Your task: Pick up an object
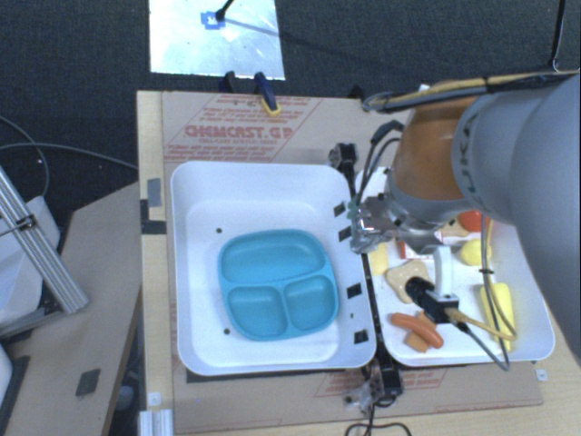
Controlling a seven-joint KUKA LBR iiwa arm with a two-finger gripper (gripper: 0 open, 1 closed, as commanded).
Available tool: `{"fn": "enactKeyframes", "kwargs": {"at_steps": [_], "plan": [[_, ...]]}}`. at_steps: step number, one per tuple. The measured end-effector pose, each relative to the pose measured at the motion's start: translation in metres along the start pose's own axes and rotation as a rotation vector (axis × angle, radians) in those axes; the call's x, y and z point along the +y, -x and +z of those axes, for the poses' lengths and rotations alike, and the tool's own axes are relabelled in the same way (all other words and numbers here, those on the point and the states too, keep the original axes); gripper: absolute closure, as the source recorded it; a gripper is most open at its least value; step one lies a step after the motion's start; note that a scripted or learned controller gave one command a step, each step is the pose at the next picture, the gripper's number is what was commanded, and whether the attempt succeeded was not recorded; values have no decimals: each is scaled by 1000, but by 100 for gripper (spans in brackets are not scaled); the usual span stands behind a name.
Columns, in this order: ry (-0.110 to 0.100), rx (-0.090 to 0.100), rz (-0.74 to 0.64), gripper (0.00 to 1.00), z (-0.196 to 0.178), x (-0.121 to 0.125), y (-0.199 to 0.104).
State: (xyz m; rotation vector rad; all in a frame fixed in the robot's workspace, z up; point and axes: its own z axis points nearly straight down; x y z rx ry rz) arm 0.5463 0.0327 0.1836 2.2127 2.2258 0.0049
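Camera view is showing the candidates all lying in the right bin (536, 339). Two orange sausage-shaped pieces (418, 330) are lying side by side near its front edge, touching each other. Just behind them a pale tan piece (402, 278) is resting flat on the bin floor. A long yellow piece (502, 309) is lying further to the right. A rounded yellow piece (470, 253) and a red piece (470, 221) are peeking out from under the arm, both partly hidden.

The gripper (397, 242) is hanging over the left part of that bin, close to the divide between the bins and just behind the tan piece. Nothing is showing in its grasp, and whether it is clenched or released I cannot tell, since the wrist is covering it. The grey arm (526, 171) is reaching in from the right, bulking large over the back of the right bin. Its orange band (431, 157) is sitting directly above the wrist, which is pointing steeply downward.

The left bin (195, 243) is holding a blue divided plate (277, 282), lying flat near the middle, with one large compartment at the back and two smaller ones in front. Both bins are sitting on a cardboard sheet (241, 125) with red printing. Beyond it, a shiny square sheet (216, 25) is lying on the dark floor.
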Motion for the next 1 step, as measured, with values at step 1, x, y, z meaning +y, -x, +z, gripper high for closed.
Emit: {"fn": "enactKeyframes", "kwargs": {"at_steps": [1], "plan": [[3,2,-4,100,-1,65,-82]]}}
